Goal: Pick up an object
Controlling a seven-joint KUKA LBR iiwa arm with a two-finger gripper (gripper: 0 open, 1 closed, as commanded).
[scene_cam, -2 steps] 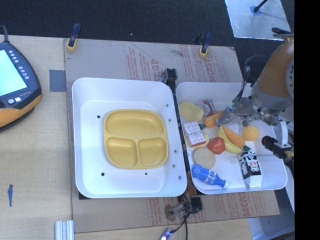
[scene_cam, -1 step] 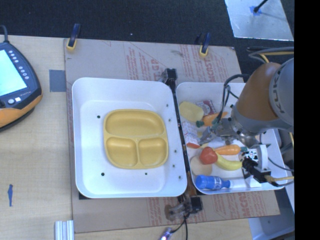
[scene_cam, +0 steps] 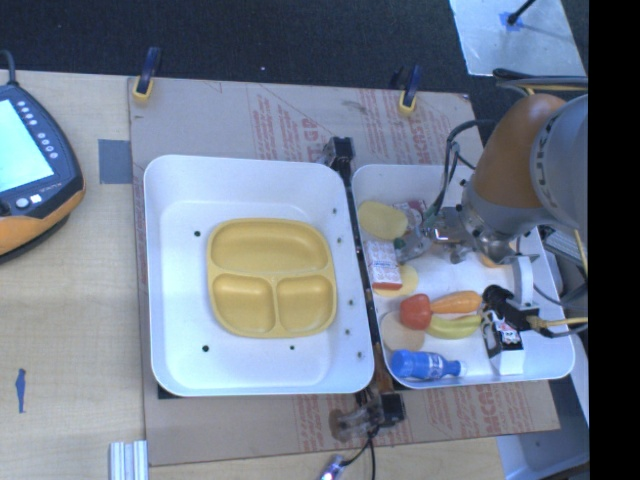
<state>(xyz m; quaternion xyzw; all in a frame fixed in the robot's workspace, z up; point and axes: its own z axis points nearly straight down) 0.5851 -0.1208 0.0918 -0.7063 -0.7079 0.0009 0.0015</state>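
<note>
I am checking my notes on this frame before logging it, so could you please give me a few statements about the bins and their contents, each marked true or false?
1. The yellow divided tray lies in the left bin. True.
2. The blue bottle stands upright in the left bin. False: it lies on its side in the right bin.
3. The tomato lies beside the carrot. True.
4. The yellow divided tray holds the tomato. False: its compartments hold nothing.
5. The arm reaches over the right bin. True.
</note>
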